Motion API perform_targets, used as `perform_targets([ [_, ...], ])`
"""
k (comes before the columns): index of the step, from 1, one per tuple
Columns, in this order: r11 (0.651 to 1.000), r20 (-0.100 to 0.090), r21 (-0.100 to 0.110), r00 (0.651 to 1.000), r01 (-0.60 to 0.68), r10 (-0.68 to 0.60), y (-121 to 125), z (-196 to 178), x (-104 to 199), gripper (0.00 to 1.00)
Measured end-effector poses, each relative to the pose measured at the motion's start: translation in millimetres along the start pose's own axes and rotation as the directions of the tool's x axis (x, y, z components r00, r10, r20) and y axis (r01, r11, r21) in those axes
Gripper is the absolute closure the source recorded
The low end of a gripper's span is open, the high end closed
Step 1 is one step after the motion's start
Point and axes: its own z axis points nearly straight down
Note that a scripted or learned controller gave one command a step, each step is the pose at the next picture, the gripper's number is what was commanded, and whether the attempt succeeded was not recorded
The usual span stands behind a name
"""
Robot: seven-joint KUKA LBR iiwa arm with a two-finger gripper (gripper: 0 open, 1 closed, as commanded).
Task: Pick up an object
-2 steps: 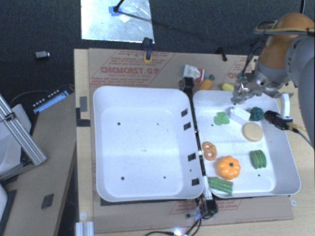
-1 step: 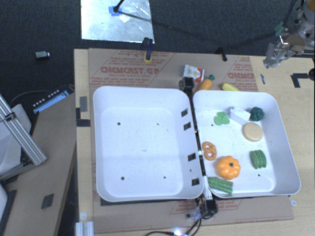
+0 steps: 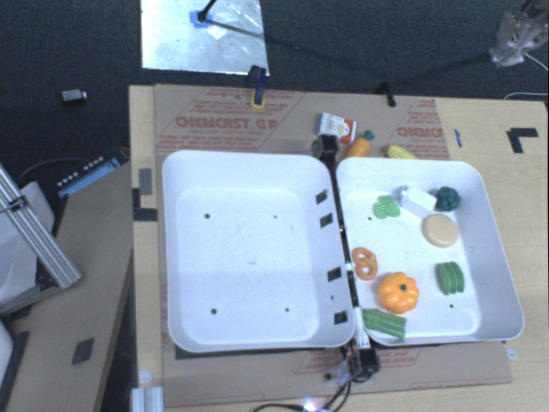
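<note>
Gripper point(image 3: 517, 41) sits at the top right corner of the view, over dark floor, well apart from both bins; too blurred to tell its state. Nothing visible in it.

All objects lie in the right bin point(image 3: 493, 256), far below-left of the gripper. Landmark: the orange pumpkin point(image 3: 398, 291), low in that bin.
- pretzel point(image 3: 364, 263) just up-left of the pumpkin, near the bin's left wall
- green bean pod point(image 3: 383, 323) just below the pumpkin, on the bottom-left rim
- ridged green piece point(image 3: 449, 277) right of the pumpkin, apart from it
- beige disc point(image 3: 441, 230) above-right of the pumpkin
- white block point(image 3: 418, 202) and dark green broccoli point(image 3: 447, 199) further up, near the top wall, broccoli just beside the block
- light green leafy piece point(image 3: 386, 208) straight above the pumpkin, left of the block

Open room: the right bin's lower right part is bare floor, and there is a gap between pumpkin and ridged piece.

Left bin point(image 3: 249, 247) shows bare white floor.

Outside, above the right bin's top rim on the table point(image 3: 283, 118): a carrot point(image 3: 358, 147) and a yellow piece point(image 3: 400, 153).
</note>
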Motion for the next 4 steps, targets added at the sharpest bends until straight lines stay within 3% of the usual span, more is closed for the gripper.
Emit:
perform_targets([
  [1,1.000,-0.001,0.011,1.000,-0.002,0.002,0.3,-47.4,-1.3,1.00],
  [2,1.000,-0.004,0.019,1.000,-0.008,0.008,-64.3,-45.6,-1.4,1.00],
  [3,1.000,-0.003,0.017,1.000,-0.008,0.008,-114.1,-46.6,-8.4,1.00],
  [4,1.000,-0.003,0.018,1.000,-0.007,0.007,-132.9,-46.2,-13.7,1.00],
])
